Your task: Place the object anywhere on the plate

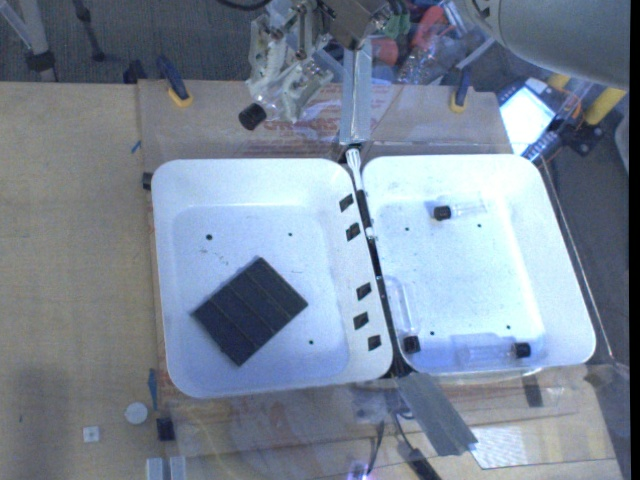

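A dark square plate (pixel 250 310) lies tilted in the lower left of the left bin (pixel 180 193); in the right bin (pixel 560 268) lie clear tubes with black caps, one (pixel 443 210) near the top, one (pixel 490 349) at the bottom edge; the end effector (pixel 352 38) hangs at the top centre, and I cannot tell its state.

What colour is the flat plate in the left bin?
Black, with faint grooves, seen in the camera view.

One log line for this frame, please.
plate: dark, in left bin | clear object: right bin, by front wall, off plate | arm: above back edge | task: not done
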`<act>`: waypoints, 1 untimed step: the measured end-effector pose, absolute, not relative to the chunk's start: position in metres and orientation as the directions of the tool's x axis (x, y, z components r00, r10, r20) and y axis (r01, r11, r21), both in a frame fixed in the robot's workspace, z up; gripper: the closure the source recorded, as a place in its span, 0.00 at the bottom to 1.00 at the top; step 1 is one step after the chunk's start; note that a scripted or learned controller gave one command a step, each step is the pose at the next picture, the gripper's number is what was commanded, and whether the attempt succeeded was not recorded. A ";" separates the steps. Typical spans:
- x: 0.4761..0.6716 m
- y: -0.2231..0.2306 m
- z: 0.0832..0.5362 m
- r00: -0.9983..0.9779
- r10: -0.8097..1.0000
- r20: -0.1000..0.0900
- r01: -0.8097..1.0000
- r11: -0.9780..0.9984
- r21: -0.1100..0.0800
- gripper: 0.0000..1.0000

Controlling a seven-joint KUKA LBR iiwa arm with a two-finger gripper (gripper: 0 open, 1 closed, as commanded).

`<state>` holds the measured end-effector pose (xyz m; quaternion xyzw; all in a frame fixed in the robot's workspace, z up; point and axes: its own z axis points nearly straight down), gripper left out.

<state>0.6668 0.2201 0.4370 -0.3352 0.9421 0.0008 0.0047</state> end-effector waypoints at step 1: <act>0.667 0.214 0.437 -0.332 -0.943 -0.009 -0.943 0.332 -0.006 1.00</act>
